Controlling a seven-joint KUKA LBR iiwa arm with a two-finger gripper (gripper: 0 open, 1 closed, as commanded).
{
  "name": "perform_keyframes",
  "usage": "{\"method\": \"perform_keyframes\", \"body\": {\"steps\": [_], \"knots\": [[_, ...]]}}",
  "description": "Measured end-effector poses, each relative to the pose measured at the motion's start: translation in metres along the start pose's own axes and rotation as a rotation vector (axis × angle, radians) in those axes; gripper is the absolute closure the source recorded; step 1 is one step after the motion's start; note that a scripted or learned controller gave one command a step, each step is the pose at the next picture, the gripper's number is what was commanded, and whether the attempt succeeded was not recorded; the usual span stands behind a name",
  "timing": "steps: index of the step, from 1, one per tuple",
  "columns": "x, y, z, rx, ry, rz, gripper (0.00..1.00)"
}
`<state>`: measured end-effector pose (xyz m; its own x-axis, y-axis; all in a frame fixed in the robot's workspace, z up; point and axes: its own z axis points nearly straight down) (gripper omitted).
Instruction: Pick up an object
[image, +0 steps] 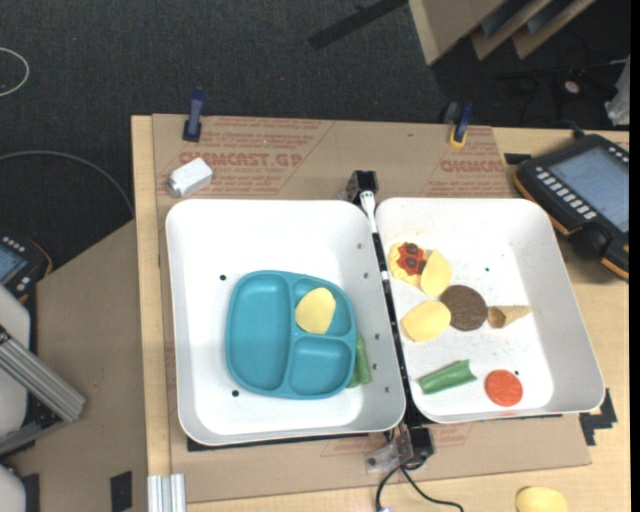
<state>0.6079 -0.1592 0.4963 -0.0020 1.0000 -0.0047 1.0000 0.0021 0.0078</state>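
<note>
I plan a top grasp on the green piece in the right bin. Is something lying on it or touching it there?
Nothing visible does. The green piece lies bare on the floor of the right bin, open from above. The orange disc is beside it, a gap between them, and the yellow lump is apart, further back.

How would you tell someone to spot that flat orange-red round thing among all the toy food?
Look at the right white bin, then down to its near corner on the right. The orange-red disc lies there, just right of the green pepper. It is the only flat, round, orange-red piece; the brown round one sits farther up.
</note>
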Motion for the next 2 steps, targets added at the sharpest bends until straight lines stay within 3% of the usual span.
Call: {"method": "perform_keyframes", "body": {"steps": [1,2], "knots": [[-0.023,-0.053,0.113,0.021,0.007,0.007,1.00],[-0.005,-0.114,0.189,0.019,0.009,0.004,1.00]]}}
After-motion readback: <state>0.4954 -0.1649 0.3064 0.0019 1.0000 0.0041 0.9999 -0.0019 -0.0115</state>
